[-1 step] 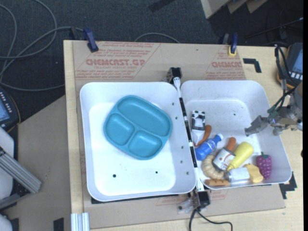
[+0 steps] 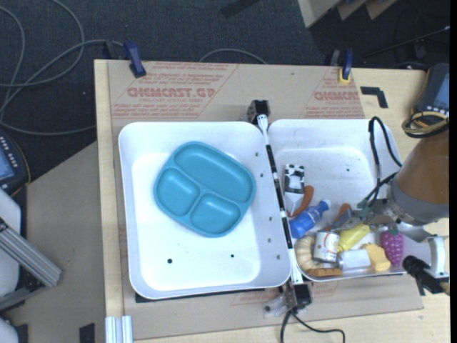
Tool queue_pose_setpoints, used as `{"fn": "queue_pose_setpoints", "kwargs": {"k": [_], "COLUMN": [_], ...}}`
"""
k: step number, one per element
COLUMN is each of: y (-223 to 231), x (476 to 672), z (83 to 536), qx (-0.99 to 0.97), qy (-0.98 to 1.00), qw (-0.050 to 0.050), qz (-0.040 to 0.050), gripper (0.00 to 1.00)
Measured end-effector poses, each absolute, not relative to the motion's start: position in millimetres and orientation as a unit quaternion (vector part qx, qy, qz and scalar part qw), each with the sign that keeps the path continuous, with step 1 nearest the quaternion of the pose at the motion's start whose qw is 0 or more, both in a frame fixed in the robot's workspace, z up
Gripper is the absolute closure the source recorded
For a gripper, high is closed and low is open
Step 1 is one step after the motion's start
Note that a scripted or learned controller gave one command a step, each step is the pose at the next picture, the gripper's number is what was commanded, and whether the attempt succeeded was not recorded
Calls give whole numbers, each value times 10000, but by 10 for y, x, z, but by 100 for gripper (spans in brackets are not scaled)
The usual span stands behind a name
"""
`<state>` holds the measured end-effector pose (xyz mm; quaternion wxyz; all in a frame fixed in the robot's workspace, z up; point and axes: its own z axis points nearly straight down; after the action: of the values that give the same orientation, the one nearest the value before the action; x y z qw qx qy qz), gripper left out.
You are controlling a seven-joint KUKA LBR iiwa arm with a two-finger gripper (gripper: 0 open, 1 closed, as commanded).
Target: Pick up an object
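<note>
The right bin (image 2: pixel 321 128) holds a heap of small items in its front half. Among them are a blue bottle (image 2: pixel 308 219), a small can (image 2: pixel 327 246), a yellow toy fruit (image 2: pixel 352 236), purple grapes (image 2: pixel 391 246), a white block (image 2: pixel 355 261), an orange sausage (image 2: pixel 308 196) and a black-and-white checkered cube (image 2: pixel 293 176). My gripper (image 2: pixel 376 217) hangs low at the heap's right side, just above the yellow fruit and the grapes. The grey wrist and orange band (image 2: pixel 427 174) rise behind it. Its dark tips blend into the clutter.
The left bin (image 2: pixel 139 191) carries a blue divided plate (image 2: pixel 205 189). A black cable (image 2: pixel 382 148) loops over the right bin's far right corner. Blue clamps (image 2: pixel 133 59) (image 2: pixel 345 66) grip the bench's far edge. A black bracket (image 2: pixel 427 274) juts out at the front right.
</note>
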<state>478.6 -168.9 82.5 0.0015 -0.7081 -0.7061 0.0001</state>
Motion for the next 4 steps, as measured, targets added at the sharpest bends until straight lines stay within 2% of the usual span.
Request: {"fn": "queue_pose_setpoints", "kwargs": {"k": [1,2,3,4], "y": [-1107,-1368,-1750,-2140], "x": [4949,4913,5803,5120], "z": [1366,860,1053,834], "qx": [-7048,-7080,-7048,-7079], "qy": [-7094,-7062,-7094,-7063], "qw": [-23,0,46,35], "qz": [-21,-13,-50,3], "gripper": [0,0,0,0]}}
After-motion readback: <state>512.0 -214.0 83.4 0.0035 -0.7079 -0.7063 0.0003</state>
